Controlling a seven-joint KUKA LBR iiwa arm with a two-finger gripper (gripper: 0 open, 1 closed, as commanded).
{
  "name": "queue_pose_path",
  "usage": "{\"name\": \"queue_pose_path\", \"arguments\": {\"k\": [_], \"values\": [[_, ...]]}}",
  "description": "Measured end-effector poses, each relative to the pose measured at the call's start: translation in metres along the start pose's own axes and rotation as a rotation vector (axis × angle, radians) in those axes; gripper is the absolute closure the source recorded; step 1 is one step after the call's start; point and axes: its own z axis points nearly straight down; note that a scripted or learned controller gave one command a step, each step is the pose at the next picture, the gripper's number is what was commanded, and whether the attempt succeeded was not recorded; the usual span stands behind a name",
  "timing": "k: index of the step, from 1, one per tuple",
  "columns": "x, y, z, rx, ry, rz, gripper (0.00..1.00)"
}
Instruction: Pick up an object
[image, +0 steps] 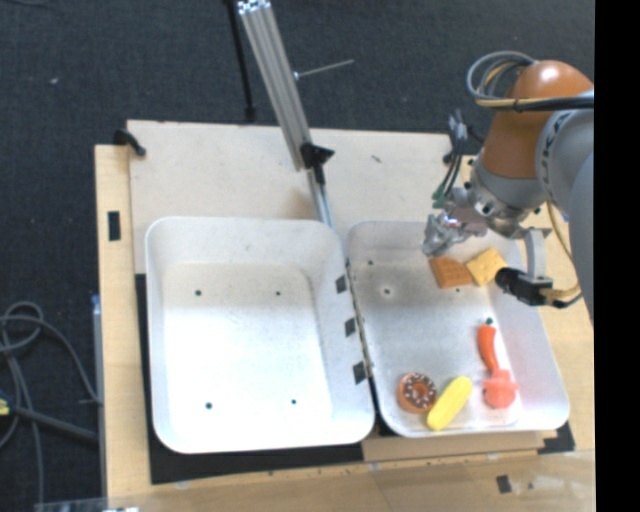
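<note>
Camera view: the tool is seen low over the far end of the right-hand shallow white bin, just beside two tan cracker-like squares. Whether it is wide or narrow cannot be told. The approach step is judged in hand; next, a closing on one square and a straight lift are called for.

Count: two tan squares, one orange carrot-shaped toy, one yellow oblong piece, one brown sprinkled doughnut; two bins, the left-hand white bin bare.
</note>
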Motion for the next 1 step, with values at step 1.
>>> {"name": "queue_pose_path", "arguments": {"k": [1], "values": [[-0.0021,0.0018,-0.0551,0.001,0.0,-0.007,1.0]]}}
